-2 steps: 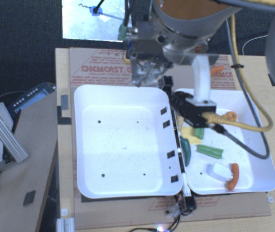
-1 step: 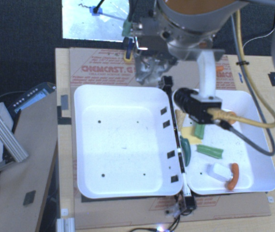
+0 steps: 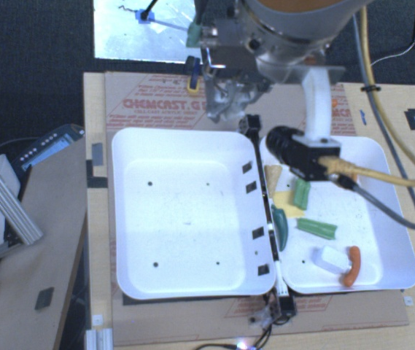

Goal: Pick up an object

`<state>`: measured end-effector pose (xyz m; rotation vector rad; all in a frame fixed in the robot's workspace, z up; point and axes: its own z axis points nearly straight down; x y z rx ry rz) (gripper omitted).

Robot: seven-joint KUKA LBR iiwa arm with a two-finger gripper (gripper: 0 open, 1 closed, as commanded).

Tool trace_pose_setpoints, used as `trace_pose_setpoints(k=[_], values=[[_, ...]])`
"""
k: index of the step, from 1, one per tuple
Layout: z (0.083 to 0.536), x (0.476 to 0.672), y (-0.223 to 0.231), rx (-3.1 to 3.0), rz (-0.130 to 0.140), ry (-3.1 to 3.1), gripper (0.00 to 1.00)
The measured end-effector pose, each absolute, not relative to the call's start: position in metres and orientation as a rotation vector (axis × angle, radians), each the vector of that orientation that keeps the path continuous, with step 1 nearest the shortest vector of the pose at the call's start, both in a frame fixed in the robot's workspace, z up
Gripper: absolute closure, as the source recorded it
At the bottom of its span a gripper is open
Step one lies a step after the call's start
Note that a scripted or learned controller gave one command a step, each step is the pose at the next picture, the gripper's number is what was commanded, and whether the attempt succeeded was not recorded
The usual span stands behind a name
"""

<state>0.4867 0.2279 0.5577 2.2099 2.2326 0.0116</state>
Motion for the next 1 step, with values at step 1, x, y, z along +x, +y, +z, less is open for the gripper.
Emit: trace_pose_setpoints(k=[1], values=[[0.5689,0.4869,0.2279,2.206,0.015,2.236,1.0]])
